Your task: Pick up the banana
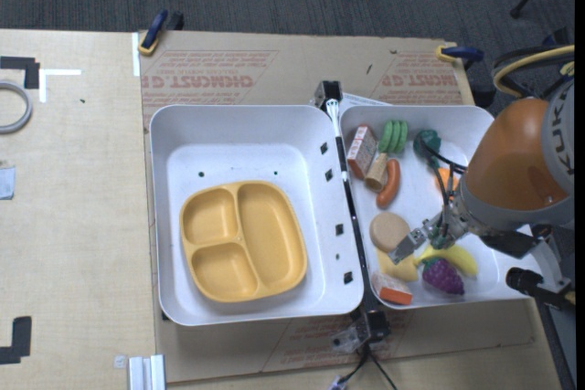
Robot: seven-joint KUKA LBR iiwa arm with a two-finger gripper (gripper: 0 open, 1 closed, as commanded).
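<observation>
The banana (462, 261) is yellow and lies in the right bin (475, 121) near its front, just above a bunch of purple grapes (443, 277). My gripper (426, 239) hangs low over the bin at the banana's left end, between it and a round tan cookie (389, 230). The grey arm with its orange band (516, 162) covers the bin's right side. Nothing can be seen held by the gripper.
The right bin also holds a yellow wedge (396, 268), a red-orange piece (395, 295), a sausage (390, 182), a small box (362, 150), green beans (394, 135) and a dark green vegetable (427, 142). A yellow divided plate (242, 239) lies in the left bin (228, 128).
</observation>
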